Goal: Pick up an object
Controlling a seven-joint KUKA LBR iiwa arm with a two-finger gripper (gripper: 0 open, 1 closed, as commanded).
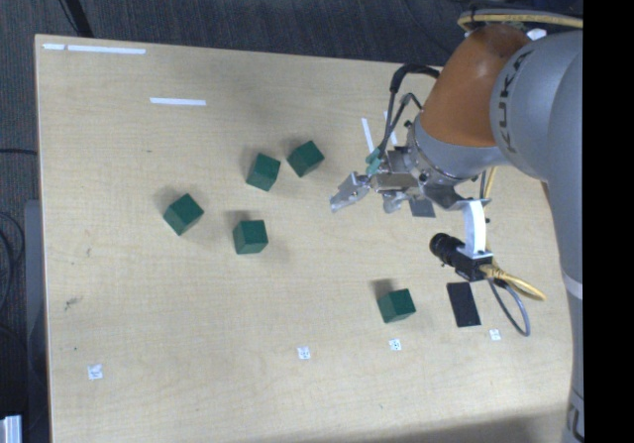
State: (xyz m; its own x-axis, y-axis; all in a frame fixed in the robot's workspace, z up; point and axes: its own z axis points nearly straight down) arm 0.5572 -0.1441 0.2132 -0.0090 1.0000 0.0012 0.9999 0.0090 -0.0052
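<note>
Five green cubes lie loose on the bare tabletop (119,332), no container holding them: leftmost cube (183,213) mid-left; second cube (250,235); third cube (263,171); fourth cube (305,158) nearest the gripper (349,195); last cube (396,305) toward the near edge; likely light, rigid, best pinched across flat opposite faces; whether the jaws are open, I cannot tell.

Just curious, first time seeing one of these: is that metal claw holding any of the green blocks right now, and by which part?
Nothing is held. The gripper hangs over bare bench, apart from the nearest green cube.
</note>
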